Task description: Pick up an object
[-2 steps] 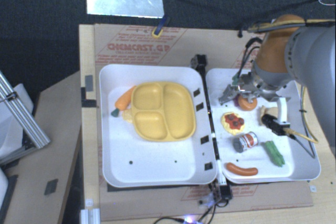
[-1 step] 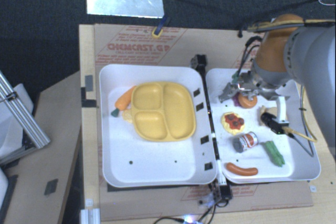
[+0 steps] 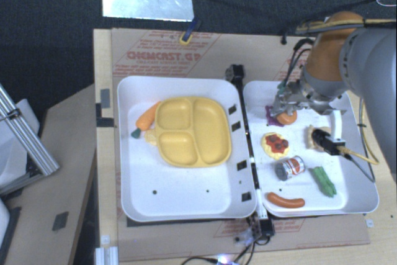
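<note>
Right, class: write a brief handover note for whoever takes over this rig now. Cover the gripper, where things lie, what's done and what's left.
Gripper: low at the far end of the right bin, over an orange toy beside a purple toy; hold unconfirmed.
Also in the right bin: pizza, can, green vegetable, sausage.
Left bin: yellow plate, carrot.
Done: nothing seen lifted.
Left: grip and lift one object.

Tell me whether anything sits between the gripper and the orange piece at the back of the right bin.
Nothing visible does. The gripper hangs right above the orange piece. A purple piece lies close beside it on the view's left, next to it rather than in between. The toy pizza lies apart, nearer the camera.
</note>
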Available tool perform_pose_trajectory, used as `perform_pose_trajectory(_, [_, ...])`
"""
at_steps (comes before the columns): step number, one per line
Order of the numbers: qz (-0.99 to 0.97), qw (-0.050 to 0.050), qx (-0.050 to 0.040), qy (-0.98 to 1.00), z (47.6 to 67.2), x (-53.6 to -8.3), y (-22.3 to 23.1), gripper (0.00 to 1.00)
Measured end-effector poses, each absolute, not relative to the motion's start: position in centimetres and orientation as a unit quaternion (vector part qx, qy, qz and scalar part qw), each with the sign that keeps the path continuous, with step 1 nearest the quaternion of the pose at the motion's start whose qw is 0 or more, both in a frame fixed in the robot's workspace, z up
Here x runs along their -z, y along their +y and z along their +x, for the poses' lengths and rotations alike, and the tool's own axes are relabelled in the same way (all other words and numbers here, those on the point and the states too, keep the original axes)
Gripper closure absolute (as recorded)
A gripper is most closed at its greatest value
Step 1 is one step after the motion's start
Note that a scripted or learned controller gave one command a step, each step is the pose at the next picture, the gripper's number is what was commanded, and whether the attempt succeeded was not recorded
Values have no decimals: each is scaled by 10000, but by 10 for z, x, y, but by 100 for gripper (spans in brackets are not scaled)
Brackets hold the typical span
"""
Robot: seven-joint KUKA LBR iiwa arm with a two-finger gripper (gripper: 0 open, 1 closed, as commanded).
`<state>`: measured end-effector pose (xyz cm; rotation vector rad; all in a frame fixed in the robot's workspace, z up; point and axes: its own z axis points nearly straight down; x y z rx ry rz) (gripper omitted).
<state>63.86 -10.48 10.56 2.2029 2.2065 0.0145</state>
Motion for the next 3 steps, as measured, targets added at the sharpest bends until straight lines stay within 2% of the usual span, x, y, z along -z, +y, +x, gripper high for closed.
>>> perform_pose_trajectory(1, [7056, 30, -23, 7086, 650, -157, -105, 100])
perform_pose_trajectory(2, [7065, 32, -22, 7077, 645, -207, -111, 100])
perform_pose_trajectory(3, [7059, 21, -17, 7083, 646, -226, -111, 100])
